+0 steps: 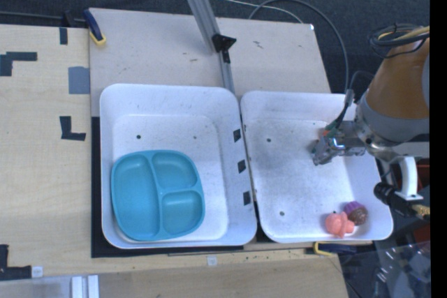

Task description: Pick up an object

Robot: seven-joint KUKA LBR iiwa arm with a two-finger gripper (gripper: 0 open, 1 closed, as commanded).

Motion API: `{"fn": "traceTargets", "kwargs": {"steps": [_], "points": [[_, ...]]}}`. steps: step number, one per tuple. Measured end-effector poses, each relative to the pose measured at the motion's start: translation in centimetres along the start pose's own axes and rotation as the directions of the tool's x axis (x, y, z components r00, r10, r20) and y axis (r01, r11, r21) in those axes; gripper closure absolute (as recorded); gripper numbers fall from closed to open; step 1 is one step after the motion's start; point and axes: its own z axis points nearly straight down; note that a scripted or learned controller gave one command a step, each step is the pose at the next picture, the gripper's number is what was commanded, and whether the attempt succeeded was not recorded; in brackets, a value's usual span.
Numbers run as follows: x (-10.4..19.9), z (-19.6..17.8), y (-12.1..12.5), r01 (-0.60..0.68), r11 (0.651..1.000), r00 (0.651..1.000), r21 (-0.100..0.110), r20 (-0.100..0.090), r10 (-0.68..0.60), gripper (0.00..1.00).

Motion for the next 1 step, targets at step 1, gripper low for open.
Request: {"fn": "traceTargets", "kwargs": {"steps": [1], "points": [[4.84,1.02,1.29,0.004,1.0,1.0,0.007,-0.002,-0.004,1.0]]}}
